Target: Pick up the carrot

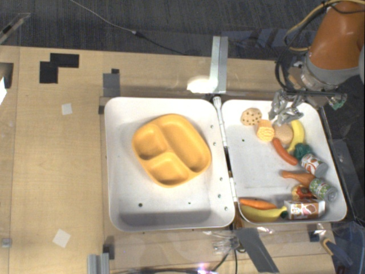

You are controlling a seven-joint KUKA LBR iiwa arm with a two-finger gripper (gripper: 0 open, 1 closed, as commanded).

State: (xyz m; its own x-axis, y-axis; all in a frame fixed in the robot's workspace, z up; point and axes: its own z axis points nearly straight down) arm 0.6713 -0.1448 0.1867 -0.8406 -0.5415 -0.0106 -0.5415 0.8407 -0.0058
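The carrot (257, 203), orange with a green end, lies flat near the front edge of the right bin (251, 164), just above a yellow banana (266, 213). My gripper (284, 112) hangs over the far right part of the same bin, well behind the carrot. Its fingers stand open with nothing between them. Just below it are a beige round piece (283, 133) and an orange slice (265, 133).
The right bin also holds a cookie (250, 116), a second banana (296, 135), a red sausage (283, 151), a drumstick (298, 176) and small cans (306, 209) along its right and front sides. A yellow divided plate (170, 149) sits in the left bin (122, 198).
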